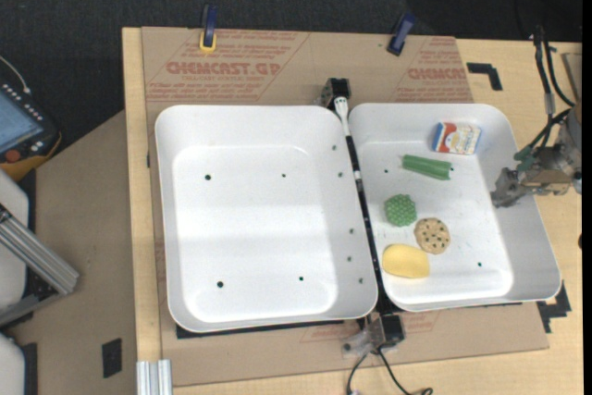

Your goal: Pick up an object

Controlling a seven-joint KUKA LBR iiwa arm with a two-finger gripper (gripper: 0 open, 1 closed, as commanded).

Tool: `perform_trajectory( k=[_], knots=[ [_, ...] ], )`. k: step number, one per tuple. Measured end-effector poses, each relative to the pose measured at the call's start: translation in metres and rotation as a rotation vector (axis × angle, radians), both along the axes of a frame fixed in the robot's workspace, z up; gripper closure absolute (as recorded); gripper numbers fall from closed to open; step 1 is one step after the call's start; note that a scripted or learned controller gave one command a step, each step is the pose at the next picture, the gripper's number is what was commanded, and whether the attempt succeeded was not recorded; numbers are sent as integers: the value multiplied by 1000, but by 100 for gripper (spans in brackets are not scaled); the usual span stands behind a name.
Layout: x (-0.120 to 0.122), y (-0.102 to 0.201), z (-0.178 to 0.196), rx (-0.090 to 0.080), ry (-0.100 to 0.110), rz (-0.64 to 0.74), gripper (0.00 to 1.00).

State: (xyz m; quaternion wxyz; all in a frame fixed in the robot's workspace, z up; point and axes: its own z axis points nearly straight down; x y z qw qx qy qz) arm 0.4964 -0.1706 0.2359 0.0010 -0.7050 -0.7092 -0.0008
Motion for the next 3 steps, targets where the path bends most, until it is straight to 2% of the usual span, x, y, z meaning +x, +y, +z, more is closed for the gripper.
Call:
perform_trajectory(
  k=[1,2,3],
  knots=[
    [-18,-58,61,-10,-8,-11,100],
    [11,-23,54,-5,-4,-1,100],
    [-19,-55,-1,-1,5,-10,100]
  ],
)
